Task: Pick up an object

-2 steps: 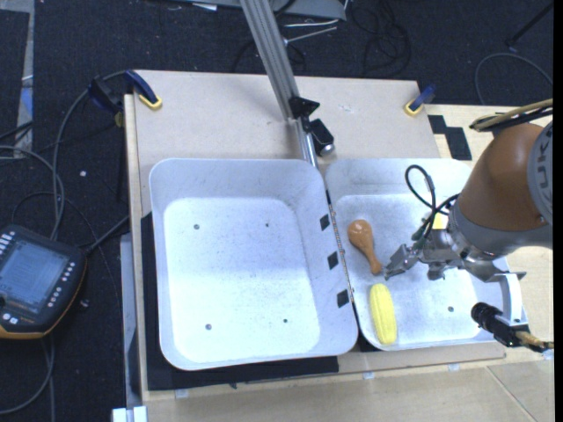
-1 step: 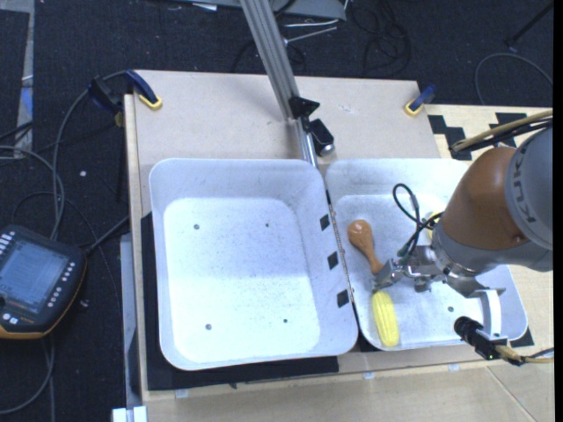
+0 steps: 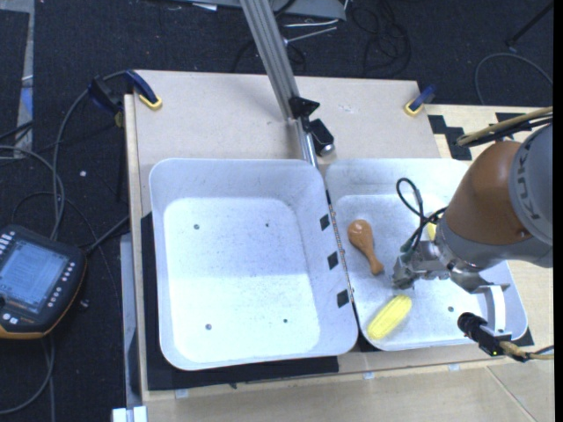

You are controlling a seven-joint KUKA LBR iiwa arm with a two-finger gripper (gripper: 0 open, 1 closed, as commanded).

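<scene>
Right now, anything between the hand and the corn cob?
No. In the camera view, a bare stretch of right bin floor separates the hand from the corn cob; the wooden spoon lies off to the side.

A pale wooden bench point(image 3: 220, 121) carried two shallow white bins side by side, the left bin point(image 3: 237, 262) touching the right bin point(image 3: 378, 192), with yellow clamps point(image 3: 151, 102) at its back corners.

This looks like a robot lab. A big grey robot arm with an orange band point(image 3: 493, 205) reaches over a light wooden bench point(image 3: 229, 117) that has two shallow white plastic bins point(image 3: 237, 262) on it. Black cables point(image 3: 53, 192) lie all over the dark carpet floor. A hand controller with a small screen point(image 3: 31, 280) sits beside the bench. A slanted silver metal pole point(image 3: 273, 55) stands behind the bins.
</scene>
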